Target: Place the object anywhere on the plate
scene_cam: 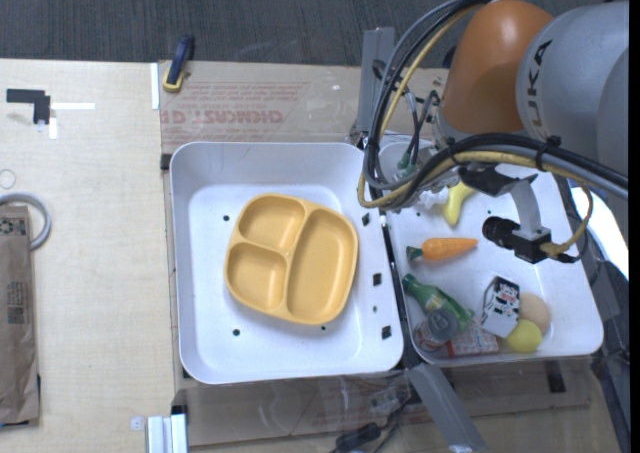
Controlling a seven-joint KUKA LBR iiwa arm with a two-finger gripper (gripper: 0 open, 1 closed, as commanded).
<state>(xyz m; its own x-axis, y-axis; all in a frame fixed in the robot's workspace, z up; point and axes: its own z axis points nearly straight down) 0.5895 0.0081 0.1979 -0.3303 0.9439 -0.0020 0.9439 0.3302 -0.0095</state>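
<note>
A yellow three-compartment plate (pixel 292 258) lies in the middle of the left bin (pixel 185 241) with nothing on it. The right bin (pixel 565 276) holds several toy foods: an orange carrot (pixel 448 249), a yellow banana (pixel 455 203), a green bottle (pixel 435 298), a small carton (pixel 500 305), an egg (pixel 536 312) and a lemon (pixel 523 337). The grey arm with its orange band (pixel 495 51) leans over the right bin's far side. Its gripper (pixel 408 163) sits low at that bin's far left corner, behind a tangle of cables, just left of the banana.
A black fitting (pixel 515 234) on the arm's cabling hangs over the right bin beside the carrot. A printed cardboard sheet (pixel 255 106) lies behind the left bin, with a blue-and-yellow tool (pixel 178 63) at its corner. A brown paper bag (pixel 15 311) lies at the bench's left edge.
</note>
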